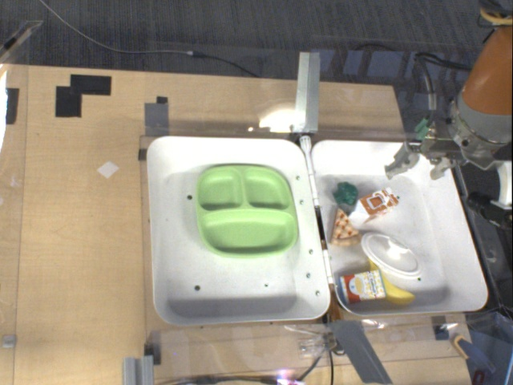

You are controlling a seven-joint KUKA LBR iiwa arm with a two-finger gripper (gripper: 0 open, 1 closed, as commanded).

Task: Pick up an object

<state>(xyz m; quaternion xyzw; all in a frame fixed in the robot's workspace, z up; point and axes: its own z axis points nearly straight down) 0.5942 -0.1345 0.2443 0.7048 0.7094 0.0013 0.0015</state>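
The claw (418,164) hangs with fingers apart and nothing between them over the right bin's (473,263) far corner — well apart from the carton (378,203), bowl (391,257) and pizza slice (344,228). These crowd together — a descent could nudge neighbours or close on nothing.

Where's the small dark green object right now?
The small dark green object lies in the right white bin, near its left wall, just above the pizza-slice toy.
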